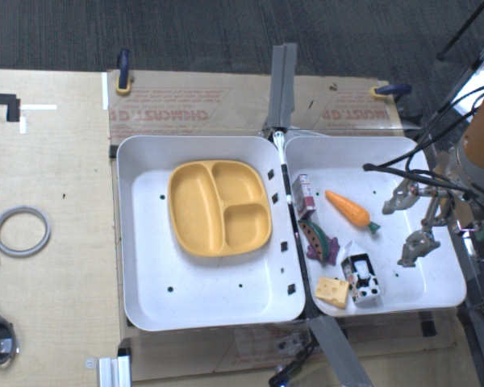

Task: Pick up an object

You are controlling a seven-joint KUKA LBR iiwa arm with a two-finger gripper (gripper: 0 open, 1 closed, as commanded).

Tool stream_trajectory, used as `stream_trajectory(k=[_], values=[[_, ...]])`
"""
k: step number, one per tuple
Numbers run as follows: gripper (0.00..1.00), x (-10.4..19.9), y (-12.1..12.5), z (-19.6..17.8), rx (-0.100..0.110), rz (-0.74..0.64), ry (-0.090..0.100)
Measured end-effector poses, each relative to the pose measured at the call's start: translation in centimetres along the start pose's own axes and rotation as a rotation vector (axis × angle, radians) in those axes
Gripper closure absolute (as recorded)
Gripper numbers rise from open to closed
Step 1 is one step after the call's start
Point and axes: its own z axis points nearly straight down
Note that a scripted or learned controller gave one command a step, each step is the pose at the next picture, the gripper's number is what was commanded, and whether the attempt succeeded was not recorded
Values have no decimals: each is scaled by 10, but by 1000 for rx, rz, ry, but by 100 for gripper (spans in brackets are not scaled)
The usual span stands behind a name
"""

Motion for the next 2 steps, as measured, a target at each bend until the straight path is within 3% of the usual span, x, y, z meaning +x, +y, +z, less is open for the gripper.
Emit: stream_trajectory(k=[1, 2], values=[[0, -6, -8, 157, 4, 30, -25], [0, -1, -10, 146, 0, 144, -7]])
